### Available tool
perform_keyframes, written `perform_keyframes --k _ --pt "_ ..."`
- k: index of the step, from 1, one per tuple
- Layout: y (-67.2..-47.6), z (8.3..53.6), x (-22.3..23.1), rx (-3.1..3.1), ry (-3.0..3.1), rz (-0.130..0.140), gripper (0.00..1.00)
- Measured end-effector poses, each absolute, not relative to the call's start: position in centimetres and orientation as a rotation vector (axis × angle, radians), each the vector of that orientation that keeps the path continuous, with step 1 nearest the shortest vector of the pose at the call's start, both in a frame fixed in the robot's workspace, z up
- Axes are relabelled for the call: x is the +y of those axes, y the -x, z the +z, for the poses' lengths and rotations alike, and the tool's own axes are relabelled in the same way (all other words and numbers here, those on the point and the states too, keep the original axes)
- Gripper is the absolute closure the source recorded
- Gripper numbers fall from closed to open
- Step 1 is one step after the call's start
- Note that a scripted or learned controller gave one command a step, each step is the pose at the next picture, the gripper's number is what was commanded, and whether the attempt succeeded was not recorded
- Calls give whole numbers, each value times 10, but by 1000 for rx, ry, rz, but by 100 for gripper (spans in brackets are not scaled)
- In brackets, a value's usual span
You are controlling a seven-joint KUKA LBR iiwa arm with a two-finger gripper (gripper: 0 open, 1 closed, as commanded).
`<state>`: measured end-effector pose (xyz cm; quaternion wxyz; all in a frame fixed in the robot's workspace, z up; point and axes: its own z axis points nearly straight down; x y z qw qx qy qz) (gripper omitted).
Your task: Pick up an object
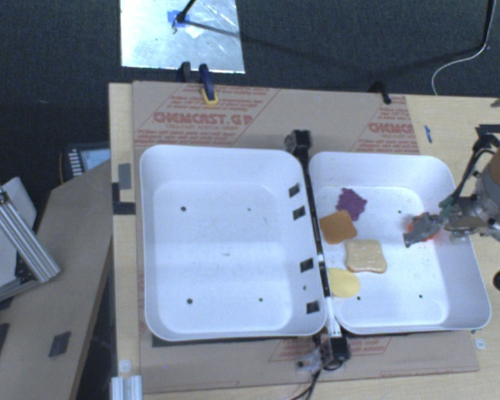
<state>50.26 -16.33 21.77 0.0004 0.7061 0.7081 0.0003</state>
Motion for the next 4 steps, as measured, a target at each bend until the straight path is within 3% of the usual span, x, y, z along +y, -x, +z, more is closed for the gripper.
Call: perform_keyframes --k 1,2,3,4 --pt "-504 229 -163 2224 -2213 4 100" --pt "-495 384 -79 2228 -2195 23 100" --pt "-500 347 -8 2236 -2208 4 100" --pt "-501 329 76 2237 -2208 4 100"
